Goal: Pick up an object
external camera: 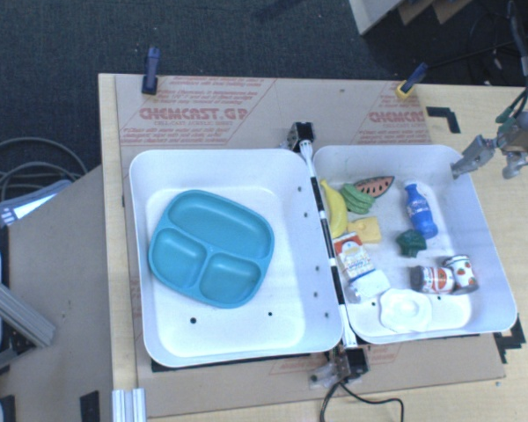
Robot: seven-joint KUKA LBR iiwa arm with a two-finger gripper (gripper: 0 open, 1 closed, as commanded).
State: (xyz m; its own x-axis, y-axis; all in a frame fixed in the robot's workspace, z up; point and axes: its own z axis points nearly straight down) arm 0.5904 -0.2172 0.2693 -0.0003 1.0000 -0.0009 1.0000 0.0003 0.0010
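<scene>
Task status: not started as far as the grasp goes. Nothing is lifted; every candidate object lies in the right bin. Contents, roughly back to front: watermelon slice, green piece beside it, banana along the left wall, yellow block, blue bottle, dark green item, small carton, can lying on its side with a round red-and-white piece just beside it, white cup near the front wall. All of it remains to be done: choose one, descend, close, lift.

Left bin holds a blue divided plate, also untouched.

Arm pose: the gripper sits at the right edge of frame, over the back right corner of the right bin, at or just outside its rim. It appears well above the objects and apart from all of them; nearest is the bottle. One grey finger points down-left toward the bin. Jaws: cannot tell whether apart or together; the second finger is not resolved. Nothing is seen between them.

Judgement: approach phase, target not yet evident.
</scene>
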